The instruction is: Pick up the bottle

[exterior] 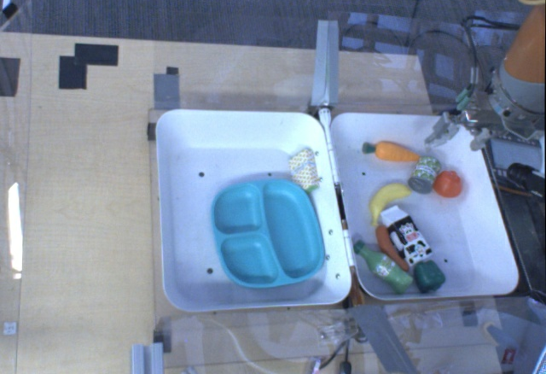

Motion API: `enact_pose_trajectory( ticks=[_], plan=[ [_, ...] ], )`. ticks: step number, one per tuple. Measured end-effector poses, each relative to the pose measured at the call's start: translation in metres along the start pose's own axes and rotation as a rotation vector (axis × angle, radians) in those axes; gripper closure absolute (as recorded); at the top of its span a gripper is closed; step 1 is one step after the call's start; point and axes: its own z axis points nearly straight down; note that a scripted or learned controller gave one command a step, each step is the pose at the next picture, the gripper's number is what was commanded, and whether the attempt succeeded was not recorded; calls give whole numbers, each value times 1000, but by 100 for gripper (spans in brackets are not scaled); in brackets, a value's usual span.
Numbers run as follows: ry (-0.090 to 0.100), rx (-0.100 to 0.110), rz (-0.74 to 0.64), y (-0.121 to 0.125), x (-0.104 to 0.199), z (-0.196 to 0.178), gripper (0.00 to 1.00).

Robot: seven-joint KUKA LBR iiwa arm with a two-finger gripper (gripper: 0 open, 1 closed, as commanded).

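The green bottle (383, 267) lies on its side near the front left corner of the right bin (478, 253), its neck pointing up-left. Its right end touches a dark green block (429, 277). My gripper (457, 133) hovers over the bin's back right part, far from the bottle. Its fingers (438, 131) stand open with nothing between them.
Around the bottle are a black-and-white milk carton (407, 235), an orange stick (386, 243), a banana (387, 197), a small can (424, 174), a tomato (448, 184) and a carrot (395, 152). The left bin (183, 193) holds a blue divided plate (269, 231) and a patterned packet (304, 167).
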Motion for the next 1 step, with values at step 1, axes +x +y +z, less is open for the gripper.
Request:
enact_pose_trajectory(
  ticks=[1],
  plan=[
    [1,0,-9,-51,71,19,0]
  ],
)
